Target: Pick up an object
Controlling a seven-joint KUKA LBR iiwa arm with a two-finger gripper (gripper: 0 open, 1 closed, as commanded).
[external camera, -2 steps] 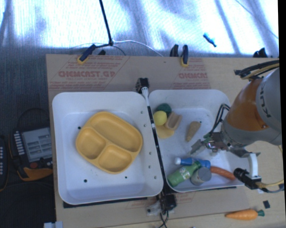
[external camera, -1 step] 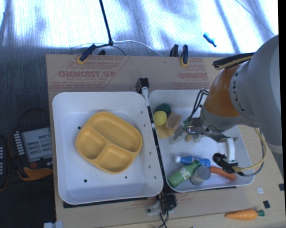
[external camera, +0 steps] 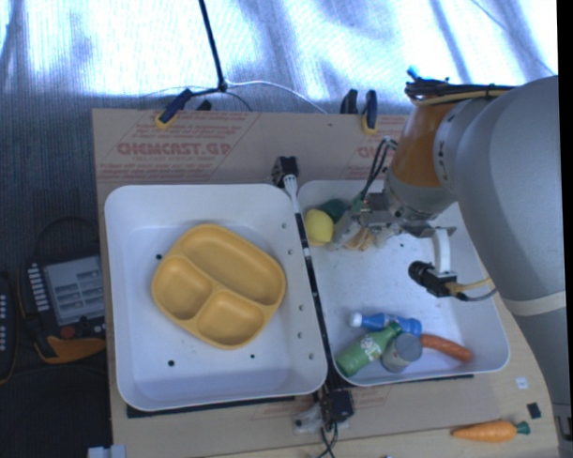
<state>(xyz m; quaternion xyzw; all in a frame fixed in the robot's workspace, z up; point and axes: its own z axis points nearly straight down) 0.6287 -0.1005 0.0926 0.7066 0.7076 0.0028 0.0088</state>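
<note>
My gripper (external camera: 365,228) is low in the far left part of the right bin (external camera: 475,264), below the orange wrist band. Just to its left a yellow lemon-like fruit (external camera: 318,226) lies against the bin's left wall, with a small dark green object (external camera: 335,208) behind it. Along the bin's near edge lie a blue-capped white bottle (external camera: 385,321), a green bottle (external camera: 364,351), a grey can (external camera: 400,353) and an orange carrot (external camera: 446,346). Whether anything sits in the gripper is hidden by the wrist.
The left bin (external camera: 136,229) holds a yellow divided plate (external camera: 218,284). A second carrot (external camera: 491,432) lies on the bench outside the bins at the near right. Clamps and cables run along the board's far edge. The arm's grey body covers the right side.
</note>
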